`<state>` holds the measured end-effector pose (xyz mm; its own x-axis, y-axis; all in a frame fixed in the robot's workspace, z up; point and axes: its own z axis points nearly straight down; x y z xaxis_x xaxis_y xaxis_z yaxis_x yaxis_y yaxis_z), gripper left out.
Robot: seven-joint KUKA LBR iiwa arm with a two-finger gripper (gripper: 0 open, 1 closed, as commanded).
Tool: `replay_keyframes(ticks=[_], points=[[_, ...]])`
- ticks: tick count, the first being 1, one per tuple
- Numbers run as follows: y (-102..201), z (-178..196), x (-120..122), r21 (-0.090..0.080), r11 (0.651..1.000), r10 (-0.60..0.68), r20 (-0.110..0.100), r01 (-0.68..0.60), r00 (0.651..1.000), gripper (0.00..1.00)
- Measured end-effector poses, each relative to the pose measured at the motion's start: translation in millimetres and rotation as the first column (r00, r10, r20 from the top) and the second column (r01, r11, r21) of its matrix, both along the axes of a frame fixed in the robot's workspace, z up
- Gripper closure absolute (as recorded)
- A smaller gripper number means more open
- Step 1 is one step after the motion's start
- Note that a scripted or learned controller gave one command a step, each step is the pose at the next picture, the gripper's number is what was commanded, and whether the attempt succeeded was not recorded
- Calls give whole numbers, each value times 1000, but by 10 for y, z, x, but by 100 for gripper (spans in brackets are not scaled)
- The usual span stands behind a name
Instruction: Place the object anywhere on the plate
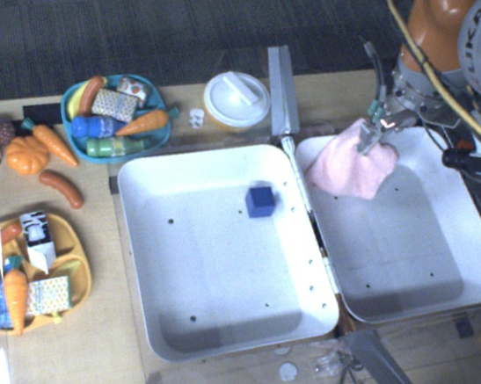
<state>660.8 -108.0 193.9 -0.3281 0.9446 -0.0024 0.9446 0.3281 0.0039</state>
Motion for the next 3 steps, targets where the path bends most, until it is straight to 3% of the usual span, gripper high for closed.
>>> replay_keyframes(ticks=[1,2,3], points=[[19,316,17,0,1000,8,1,-8,1000,100],[617,347,-93,-1,917,400,0,-400,917,100],[1071,426,-284,-2,686,727,0,-727,686,100]])
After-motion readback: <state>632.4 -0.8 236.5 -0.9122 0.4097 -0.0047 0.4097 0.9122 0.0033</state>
